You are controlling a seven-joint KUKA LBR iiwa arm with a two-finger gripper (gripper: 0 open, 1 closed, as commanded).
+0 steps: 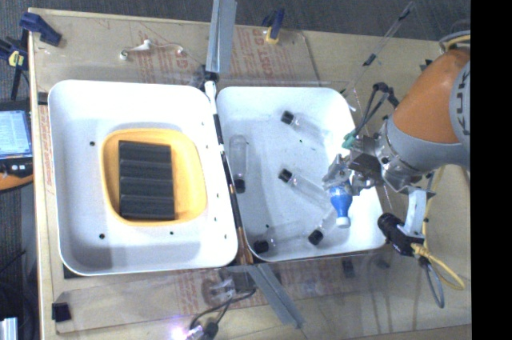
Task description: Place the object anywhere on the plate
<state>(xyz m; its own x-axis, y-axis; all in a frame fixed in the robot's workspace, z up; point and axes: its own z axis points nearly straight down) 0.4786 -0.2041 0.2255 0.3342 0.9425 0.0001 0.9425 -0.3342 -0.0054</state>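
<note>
A yellow plate (190, 170) lies in the left bin (72, 170) with a dark ridged block (146, 178) on its middle. In the right bin (264, 110), a small object with a blue body and a white tip (342, 206) sits near the right wall. My gripper (342, 180) hangs directly over that blue object, at or just above its upper end. Whether it grips the object I cannot make out.
Several clear tubes with black caps lie scattered in the right bin, one at the back (288, 118), one in the middle (286, 177) and one near the front (314, 236). A clear bottle (238, 154) rests by the wall between the bins. Cables hang by the arm on the right.
</note>
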